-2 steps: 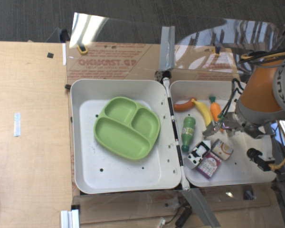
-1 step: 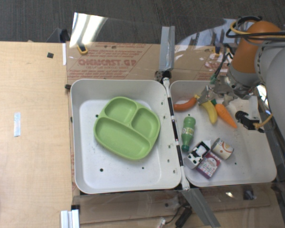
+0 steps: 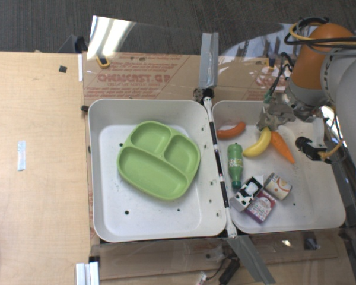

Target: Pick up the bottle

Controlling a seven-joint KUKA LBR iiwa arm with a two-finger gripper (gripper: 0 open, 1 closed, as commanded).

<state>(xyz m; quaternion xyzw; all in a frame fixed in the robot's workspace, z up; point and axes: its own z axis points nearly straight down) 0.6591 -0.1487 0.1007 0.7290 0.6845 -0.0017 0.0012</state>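
Gripper (image 3: 272,119): I see it low over the far part of the right bin (image 3: 320,221), at the end of the grey arm with its orange band (image 3: 320,52). I cannot tell whether it is apart or together; the view is too coarse there. Nothing is visibly between its tips.

Directly below the gripper:
- Banana (image 3: 258,144), yellow, curved, lying just beside the gripper's lower end.
- Carrot (image 3: 282,146), orange, slanting away toward the near right, touching or nearly touching the banana's upper end.

Left of these, still in the right bin:
- Sausage (image 3: 231,129), reddish-orange, lying across the far left corner.
- Bottle (image 3: 235,165), green with a white band, lying on its side along the bin's left wall, cap end toward the near side. It is apart from the gripper, with the banana between them.

Near side of the right bin:
- Small black-and-white item (image 3: 247,193), just past the bottle's near end.
- Purple packet (image 3: 260,208), beside it.
- Small white cup with brown print (image 3: 278,186), tipped over.

Left bin (image 3: 107,218): I log one green divided plate (image 3: 159,159), three compartments, resting flat near the middle.
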